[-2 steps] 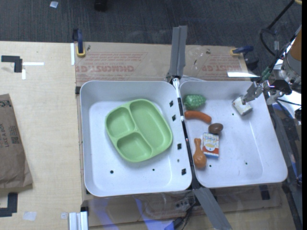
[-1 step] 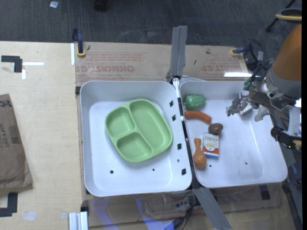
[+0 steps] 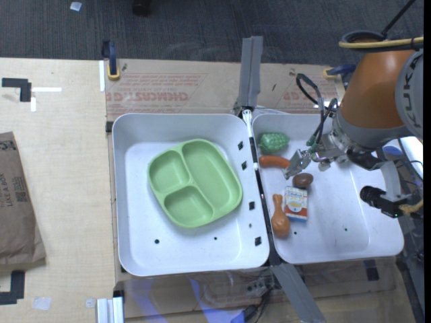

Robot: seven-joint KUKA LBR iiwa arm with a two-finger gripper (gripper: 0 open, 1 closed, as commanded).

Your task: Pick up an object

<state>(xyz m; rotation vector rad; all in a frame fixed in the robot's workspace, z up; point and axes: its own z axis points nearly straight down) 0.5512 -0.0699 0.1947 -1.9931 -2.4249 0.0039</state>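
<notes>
Gripper [image 3: 297, 163] above smooth brown oval object [image 3: 303, 180].

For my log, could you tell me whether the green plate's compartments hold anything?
Empty: all three compartments of the green plate show bare green.

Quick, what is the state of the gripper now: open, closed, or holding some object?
Gripper: above the right bin, near the brown object; nothing seen between its tips, and open or closed cannot be told.
</notes>
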